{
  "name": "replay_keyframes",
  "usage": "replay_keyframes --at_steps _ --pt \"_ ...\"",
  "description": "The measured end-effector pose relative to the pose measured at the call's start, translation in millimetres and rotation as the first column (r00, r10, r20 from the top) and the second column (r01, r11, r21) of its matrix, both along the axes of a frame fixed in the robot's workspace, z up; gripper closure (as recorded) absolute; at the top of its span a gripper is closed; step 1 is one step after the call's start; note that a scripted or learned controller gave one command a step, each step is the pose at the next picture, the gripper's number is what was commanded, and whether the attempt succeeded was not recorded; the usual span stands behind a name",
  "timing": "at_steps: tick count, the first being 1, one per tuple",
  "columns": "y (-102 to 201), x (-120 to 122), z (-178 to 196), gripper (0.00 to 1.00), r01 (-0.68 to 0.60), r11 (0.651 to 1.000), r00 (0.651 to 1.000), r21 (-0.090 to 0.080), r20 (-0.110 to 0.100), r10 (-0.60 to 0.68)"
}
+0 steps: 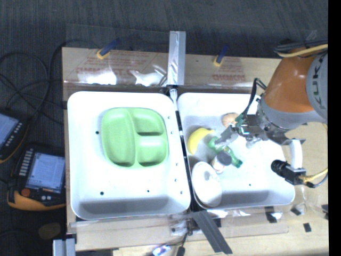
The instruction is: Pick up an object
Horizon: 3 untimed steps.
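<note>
The right bin (266, 191) holds several objects: a yellow rounded piece (197, 138) near its left wall, a white rounded object (205, 181) at the front left, a small tan item (229, 118) farther back, and a green bottle-like thing (228, 157) with a pale end in the middle. My gripper (222, 143) reaches in from the right and hangs low over the middle of this bin, just right of the yellow piece and directly above the green thing. The arm's grey wrist and orange band (290, 87) hide the bin's back right part.
The left bin (85, 191) carries a green divided plate (134, 135). A metal divider post (176, 57) stands behind the seam between the bins. Clear plastic sheeting (128, 68) lies along the bench's back edge. A black cable fitting (285, 169) hangs from the arm over the right bin.
</note>
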State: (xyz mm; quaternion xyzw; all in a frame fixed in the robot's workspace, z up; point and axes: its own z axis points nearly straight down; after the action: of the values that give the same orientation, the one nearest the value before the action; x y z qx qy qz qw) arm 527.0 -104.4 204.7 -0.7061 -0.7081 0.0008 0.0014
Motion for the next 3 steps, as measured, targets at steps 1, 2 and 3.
replay_keyframes --at_steps 1,2,3 --pt "-21.2 26.2 -111.9 0.0 -0.099 0.995 0.995 -0.001 0.006 0.099" --pt "-39.0 -7.2 -107.4 0.0 -0.074 0.997 0.997 -0.001 0.001 0.074" --pt "-37.9 -7.2 -99.5 1.0 -0.074 0.997 0.997 0.002 -0.001 0.074"
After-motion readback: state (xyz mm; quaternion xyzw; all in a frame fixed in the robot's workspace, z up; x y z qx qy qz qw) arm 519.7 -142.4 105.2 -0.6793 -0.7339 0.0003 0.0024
